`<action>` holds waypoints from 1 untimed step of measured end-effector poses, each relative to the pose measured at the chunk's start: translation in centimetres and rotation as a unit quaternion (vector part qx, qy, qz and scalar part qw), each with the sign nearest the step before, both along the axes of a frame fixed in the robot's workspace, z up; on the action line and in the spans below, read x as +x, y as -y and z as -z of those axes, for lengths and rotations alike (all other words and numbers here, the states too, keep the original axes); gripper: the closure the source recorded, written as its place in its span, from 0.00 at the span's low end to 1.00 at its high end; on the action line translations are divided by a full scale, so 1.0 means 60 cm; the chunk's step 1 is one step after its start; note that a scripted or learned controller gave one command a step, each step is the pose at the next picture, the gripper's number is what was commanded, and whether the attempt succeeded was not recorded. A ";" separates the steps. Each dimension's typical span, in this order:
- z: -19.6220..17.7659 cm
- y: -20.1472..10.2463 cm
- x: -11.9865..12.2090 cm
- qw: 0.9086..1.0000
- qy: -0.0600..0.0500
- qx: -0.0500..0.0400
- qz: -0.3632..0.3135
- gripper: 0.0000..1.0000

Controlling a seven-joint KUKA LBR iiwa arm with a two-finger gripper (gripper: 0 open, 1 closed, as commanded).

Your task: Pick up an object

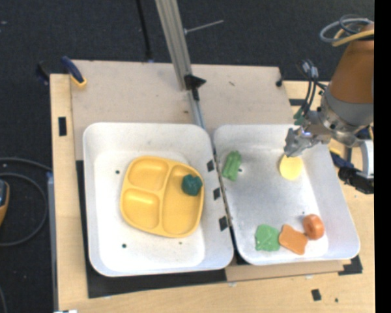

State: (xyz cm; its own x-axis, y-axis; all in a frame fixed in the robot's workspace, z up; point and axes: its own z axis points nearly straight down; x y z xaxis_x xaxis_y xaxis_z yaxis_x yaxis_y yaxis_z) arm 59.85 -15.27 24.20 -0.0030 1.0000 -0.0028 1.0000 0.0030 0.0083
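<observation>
A pale yellow disc-shaped object (pixel 290 168) lies in the right bin (pixel 332 194), in its upper right part close to the far wall. Directly above it you see the gripper (pixel 293 147), its tip just at the disc's upper edge; whether it touches the disc you cannot tell, and nothing shows between its parts. You also cannot tell how the hand is set, spread or pressed together, since the dark metal blurs into one shape at this angle. The grey arm with its orange band (pixel 353 64) rises from the gripper toward the upper right.

Measured from the yellow disc, a light green toy (pixel 232 165) lies well to the left, against the right bin's left wall. Below the disc, near the bin's front wall, you find three things in a row: a green flat piece (pixel 267 238), an orange flat piece (pixel 292 238) touching it on the right, and a rounder orange-red object (pixel 313 226) just beside that.

Far left of the disc, the left bin (pixel 104 240) holds a yellow divided tray (pixel 158 197), with a dark green lump (pixel 191 184) resting in the tray's right compartment.
</observation>
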 end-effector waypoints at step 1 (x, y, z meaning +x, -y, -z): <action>-0.041 0.002 0.002 1.000 -0.002 0.001 0.000 1.00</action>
